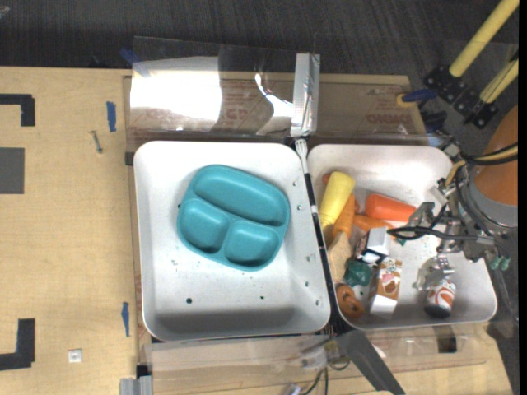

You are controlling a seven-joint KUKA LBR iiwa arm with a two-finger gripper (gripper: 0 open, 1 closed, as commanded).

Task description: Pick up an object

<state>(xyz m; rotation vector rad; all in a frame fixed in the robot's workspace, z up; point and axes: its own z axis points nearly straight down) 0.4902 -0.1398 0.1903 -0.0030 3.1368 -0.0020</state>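
Gripper (439, 280) low in right bin (387, 156), near its right wall, hanging from the grey arm with orange band (501, 183) that enters from frame right; whether it is released or clenched cannot be made out, cables and dark linkage clutter it. Right under the tip sits a small rounded item, white, orange and dark (439, 296), on the bin floor; contact or grasp not clear. Largest to smallest otherwise: tan bench top (66, 245) carries both bins side by side, rims touching at the middle. Left bin (156, 171) holds a teal divided tray (233, 215), three compartments, lying flat, a bit toward the back. Right bin holds a cluster along its left half: yellow bottle-like object (336, 197) against the left wall, tilted; orange elongated piece (387, 208) just beside it, toward the gripper; white box with printed sides (385, 285) near the front; small dark green item (358, 271) touching that box's left; brown ring-shaped piece (350, 301) at front left corner. Clear plastic sheet (214, 97) behind the bins, glare on it.
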